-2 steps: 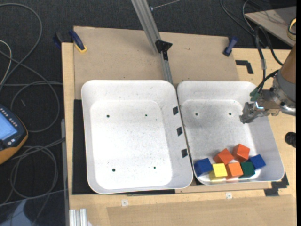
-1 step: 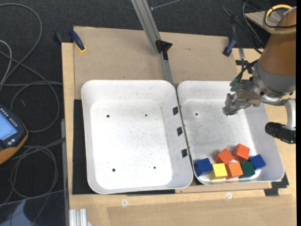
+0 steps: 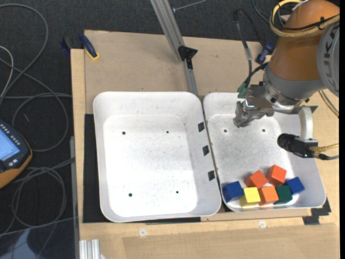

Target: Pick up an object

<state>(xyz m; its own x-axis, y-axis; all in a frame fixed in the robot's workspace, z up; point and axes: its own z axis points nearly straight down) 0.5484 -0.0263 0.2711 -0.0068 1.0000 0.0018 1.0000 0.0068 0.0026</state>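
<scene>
Several coloured blocks lie bunched at the near end of the right bin [image 3: 310, 161]: a blue block [image 3: 232, 190], a yellow block [image 3: 251, 195], an orange block [image 3: 257, 178], a red-orange block [image 3: 278, 174], a green block [image 3: 283, 192] and a second blue block [image 3: 295, 185]. My gripper [image 3: 244, 116] hangs over the far part of the right bin, well behind the blocks and apart from them. It carries no block that I can see. The orange band and grey wrist rise above it to the upper right.
The left bin [image 3: 108, 112] sits beside the right one, and black clips [image 3: 205, 150] join them along the shared wall. A slanted metal pole [image 3: 172, 31] stands behind the bins. A black cable plug [image 3: 294, 143] hangs over the right bin's right side.
</scene>
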